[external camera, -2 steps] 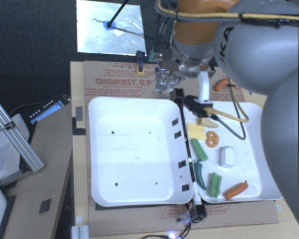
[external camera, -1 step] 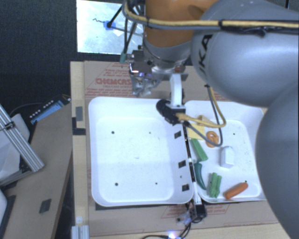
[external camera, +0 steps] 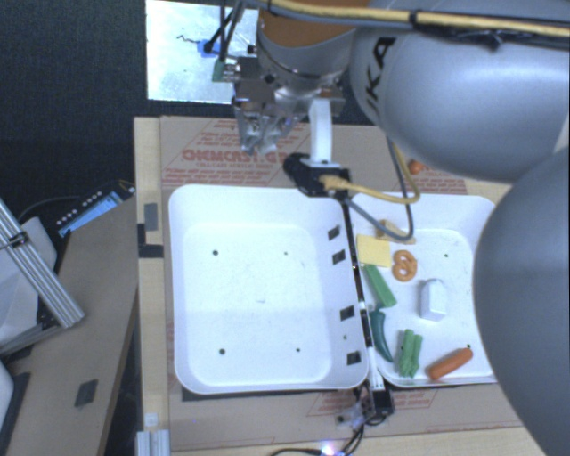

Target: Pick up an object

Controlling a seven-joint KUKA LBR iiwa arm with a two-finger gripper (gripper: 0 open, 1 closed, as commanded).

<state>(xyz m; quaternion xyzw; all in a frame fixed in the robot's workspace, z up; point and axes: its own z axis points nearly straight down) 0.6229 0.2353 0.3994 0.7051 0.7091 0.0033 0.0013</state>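
Grey arm casing (external camera: pixel 472 89) takes up the upper right of the camera view, with part of a black letter, seemingly a "K", on its side and an orange band (external camera: pixel 298 27) just above the wrist. Beneath everything lies a brown cardboard sheet (external camera: pixel 223 147) printed in red; the word along its far edge reads roughly "CHEMCRA", the rest too blurred to make out.

On the cardboard sit two shallow white bins side by side. The left bin (external camera: pixel 258 294) shows a bare floor with a few small dark dots. The right bin (external camera: pixel 445 240) holds all the loose objects, and the arm's bulk covers its far right side. A yellow cable (external camera: pixel 383 198) and a dark bracket (external camera: pixel 312 174) hang over the far end of the divide between the bins.

The gripper (external camera: pixel 263 134) hovers over the cardboard past the far edge of the left bin, well apart from the objects. Its fingers look pale and blurred, with nothing visible between them; how far apart they stand cannot be told.

In the right bin, largest to smallest: a yellow flat piece (external camera: pixel 374 250) near the left wall; a green stick (external camera: pixel 380 287) slanting from the left wall toward the near right; a dark teal curved piece (external camera: pixel 380 329), long axis running far to near; a green ridged piece (external camera: pixel 408 352), nearly the same way; an orange carrot-like piece (external camera: pixel 448 362) at the near edge, tilted up to the right; a white block (external camera: pixel 433 299) mid-bin; an orange pretzel shape (external camera: pixel 405 264) just beside the yellow piece.
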